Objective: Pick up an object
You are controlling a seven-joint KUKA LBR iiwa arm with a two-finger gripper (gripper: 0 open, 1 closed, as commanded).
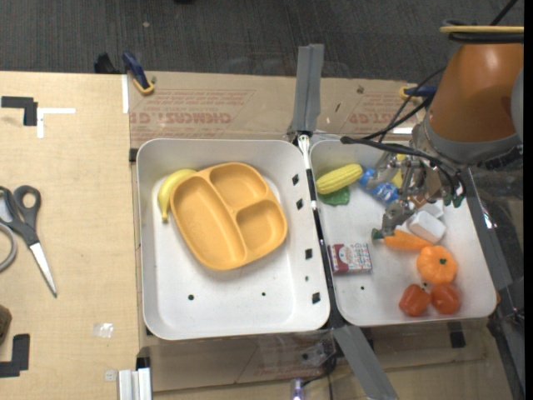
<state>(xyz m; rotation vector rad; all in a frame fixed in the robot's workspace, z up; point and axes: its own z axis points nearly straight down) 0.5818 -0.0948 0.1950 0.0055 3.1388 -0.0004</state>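
Scissors (pixel 29 232) lie on the worktop (pixel 75 307) at far left, well clear of the bins. Left bin (pixel 158 307): yellow divided plate (pixel 229 213), a banana (pixel 171 188) tucked against its upper-left rim. Right bin (pixel 366 302): corn (pixel 339 177) at upper left over a green piece (pixel 335 197), small red box (pixel 351 258) near the divider, blue item (pixel 383 192) right of the corn. The jaws (pixel 398 222) hang low over the bin's middle, tips just above the left end of a carrot (pixel 405 240); cables clutter them, so I cannot tell how wide they stand or whether they touch it. Nothing visibly gripped. White block (pixel 427 224) sits just right of the jaws. Below it, an orange pumpkin (pixel 437 265), then two tomatoes (pixel 430 299) near the front-right corner.
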